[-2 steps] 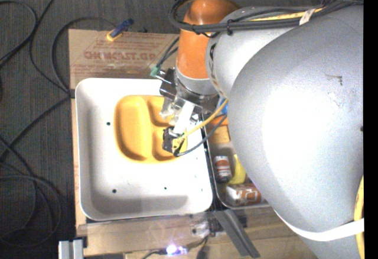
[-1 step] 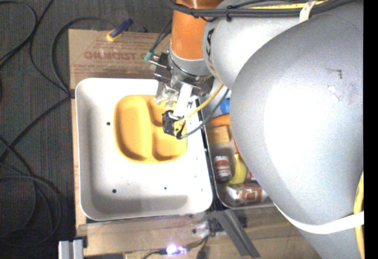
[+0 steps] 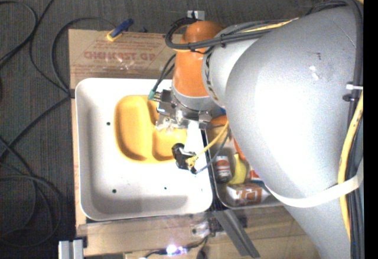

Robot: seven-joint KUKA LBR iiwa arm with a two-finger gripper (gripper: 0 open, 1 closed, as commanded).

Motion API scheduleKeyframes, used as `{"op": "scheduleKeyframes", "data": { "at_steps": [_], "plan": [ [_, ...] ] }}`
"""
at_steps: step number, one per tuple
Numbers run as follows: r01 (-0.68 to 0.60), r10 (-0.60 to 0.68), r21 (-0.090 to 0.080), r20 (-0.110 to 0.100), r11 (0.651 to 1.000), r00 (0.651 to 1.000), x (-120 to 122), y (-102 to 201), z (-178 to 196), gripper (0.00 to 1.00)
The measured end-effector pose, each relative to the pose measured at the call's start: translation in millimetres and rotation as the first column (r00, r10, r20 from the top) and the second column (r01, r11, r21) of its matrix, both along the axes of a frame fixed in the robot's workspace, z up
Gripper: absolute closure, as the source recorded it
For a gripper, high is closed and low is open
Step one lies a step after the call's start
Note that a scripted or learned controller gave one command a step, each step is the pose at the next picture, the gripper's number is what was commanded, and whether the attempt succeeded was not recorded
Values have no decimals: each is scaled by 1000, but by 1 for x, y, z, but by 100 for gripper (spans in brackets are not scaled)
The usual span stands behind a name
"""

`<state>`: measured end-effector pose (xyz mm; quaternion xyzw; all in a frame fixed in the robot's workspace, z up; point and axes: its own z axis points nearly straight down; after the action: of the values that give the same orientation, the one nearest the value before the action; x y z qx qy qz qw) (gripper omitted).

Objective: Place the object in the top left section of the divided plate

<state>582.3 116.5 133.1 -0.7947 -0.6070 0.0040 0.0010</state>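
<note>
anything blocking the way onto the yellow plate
Nothing visible lies on the bare part of the yellow plate. The gripper hangs over its right edge, so what is beneath it cannot be told.

The plate (image 3: 133, 128) just left of the end effector (image 3: 171, 123) is plain yellow, set in a white bin (image 3: 94, 193). The arm (image 3: 295, 104) behind the end effector is pale grey with an orange band (image 3: 192, 71). Farther off, brown cardboard (image 3: 118, 57) carries faded red lettering, and a small blue and yellow thing (image 3: 120, 29) lies on it. The floor (image 3: 35, 15) is dark grey.
</note>
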Motion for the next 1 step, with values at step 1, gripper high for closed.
{"op": "scheduleKeyframes", "data": {
  "at_steps": [1],
  "plan": [
    [-33, 33, -1, 4, 999, 999, 45, -46, 50, 100]
  ]
}}
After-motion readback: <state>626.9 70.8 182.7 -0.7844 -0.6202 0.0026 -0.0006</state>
